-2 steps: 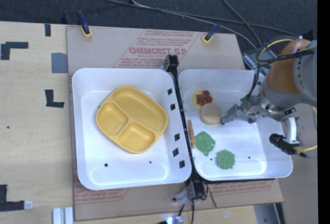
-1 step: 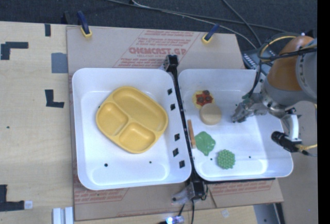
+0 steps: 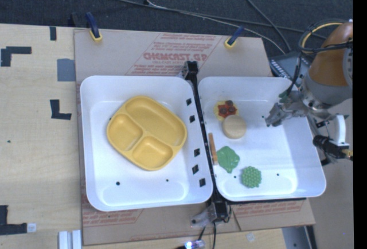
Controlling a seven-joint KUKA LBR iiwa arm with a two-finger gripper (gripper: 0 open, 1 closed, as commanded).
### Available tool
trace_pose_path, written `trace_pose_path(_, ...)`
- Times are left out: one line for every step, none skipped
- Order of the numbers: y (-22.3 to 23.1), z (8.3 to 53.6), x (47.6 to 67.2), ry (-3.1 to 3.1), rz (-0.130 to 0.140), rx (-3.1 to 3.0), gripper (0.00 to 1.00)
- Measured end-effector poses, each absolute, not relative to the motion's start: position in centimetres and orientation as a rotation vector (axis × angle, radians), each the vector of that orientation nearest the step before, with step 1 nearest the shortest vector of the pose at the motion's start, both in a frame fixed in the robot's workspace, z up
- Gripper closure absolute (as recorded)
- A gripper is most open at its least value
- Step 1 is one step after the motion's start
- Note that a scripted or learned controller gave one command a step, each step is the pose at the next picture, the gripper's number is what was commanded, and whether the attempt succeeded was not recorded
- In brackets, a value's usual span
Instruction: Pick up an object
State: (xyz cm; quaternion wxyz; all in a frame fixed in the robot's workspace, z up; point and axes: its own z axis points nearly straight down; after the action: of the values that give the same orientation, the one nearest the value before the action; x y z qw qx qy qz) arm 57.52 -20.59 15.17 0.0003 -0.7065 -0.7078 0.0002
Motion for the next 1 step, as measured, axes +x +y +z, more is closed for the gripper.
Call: trace_pose_path(-20.61, 20.18, 57.66, -2.224, 0.001, -2.22, 1.0)
